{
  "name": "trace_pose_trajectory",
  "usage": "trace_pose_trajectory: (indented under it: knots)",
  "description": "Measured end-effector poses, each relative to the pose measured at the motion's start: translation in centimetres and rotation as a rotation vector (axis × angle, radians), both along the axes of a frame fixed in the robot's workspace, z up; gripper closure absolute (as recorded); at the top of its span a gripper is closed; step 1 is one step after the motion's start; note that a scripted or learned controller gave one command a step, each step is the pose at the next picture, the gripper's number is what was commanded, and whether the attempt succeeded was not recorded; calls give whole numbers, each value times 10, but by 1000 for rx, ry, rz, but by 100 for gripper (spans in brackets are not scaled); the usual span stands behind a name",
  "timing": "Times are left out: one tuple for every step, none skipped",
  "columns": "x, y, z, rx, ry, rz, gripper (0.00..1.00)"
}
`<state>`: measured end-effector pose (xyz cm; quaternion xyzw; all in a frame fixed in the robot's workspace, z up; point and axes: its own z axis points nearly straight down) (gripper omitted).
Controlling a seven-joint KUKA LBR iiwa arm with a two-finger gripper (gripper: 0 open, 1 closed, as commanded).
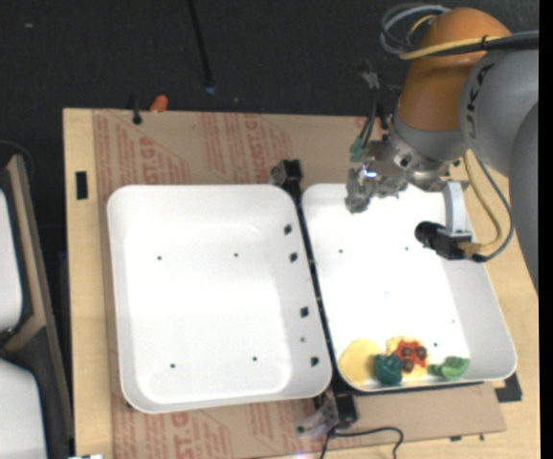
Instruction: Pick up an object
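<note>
A grey KUKA arm (487, 84) with an orange band (444, 60) above its wrist reaches in from the right over a bench (210, 146) bearing 2 shallow white bins side by side. Its gripper (361, 197) hangs above the far left corner of the right bin (401, 285), close to the black clips (300, 256) that run along the seam between the 2 bins. Whether the gripper is spread or closed cannot be told from this angle, and nothing is seen in its grasp. The objects lie well apart from it, clustered at the near edge of the right bin: a pale yellow disc (358, 360), a teal piece (387, 369) just beside it, a red and orange piece (410, 351) touching the teal one on its far right side, and a green piece (453, 365) to the right. The left bin (210, 295) sits on the brown, red-printed cardboard surface of the bench. A black cable (198, 36) trails across the dark floor beyond.
</note>
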<state>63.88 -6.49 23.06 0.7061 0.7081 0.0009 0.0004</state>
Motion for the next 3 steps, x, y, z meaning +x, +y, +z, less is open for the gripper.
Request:
trace_pose_trajectory:
  knots:
    - [-24, 45, -8, 0, 2, 0, 100]
    - [-50, 91, 7, 1, 0, 1, 100]
    - [-72, 145, 1, 0, 2, 1, 100]
